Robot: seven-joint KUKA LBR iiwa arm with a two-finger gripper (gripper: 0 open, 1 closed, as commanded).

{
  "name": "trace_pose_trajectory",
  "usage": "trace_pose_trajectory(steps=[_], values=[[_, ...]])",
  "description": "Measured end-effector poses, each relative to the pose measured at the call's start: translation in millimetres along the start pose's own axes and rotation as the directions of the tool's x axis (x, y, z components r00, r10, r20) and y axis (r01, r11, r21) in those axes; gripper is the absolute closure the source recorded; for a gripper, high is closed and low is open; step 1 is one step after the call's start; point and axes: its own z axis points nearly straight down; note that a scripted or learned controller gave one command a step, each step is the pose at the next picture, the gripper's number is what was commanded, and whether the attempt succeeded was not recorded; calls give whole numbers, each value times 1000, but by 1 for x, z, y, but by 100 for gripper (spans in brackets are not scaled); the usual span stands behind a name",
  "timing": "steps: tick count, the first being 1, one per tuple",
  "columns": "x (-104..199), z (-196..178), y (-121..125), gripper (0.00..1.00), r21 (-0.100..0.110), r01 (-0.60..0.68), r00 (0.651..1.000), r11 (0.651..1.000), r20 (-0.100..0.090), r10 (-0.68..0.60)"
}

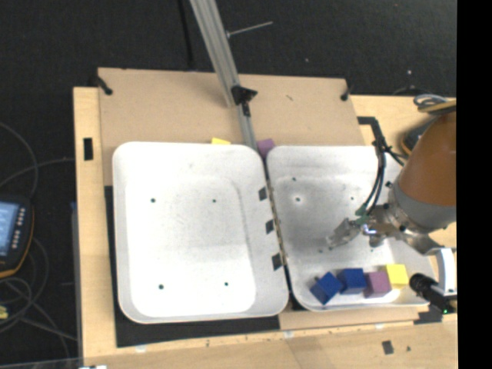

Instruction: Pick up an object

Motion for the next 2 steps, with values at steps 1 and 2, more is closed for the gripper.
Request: trace_pose_trajectory(steps=[1,2], values=[[36,-98,1,0,-3,1,1000,1000,0,-1],[-54,-80,26,0,8,-13,1000,1000,4,13]])
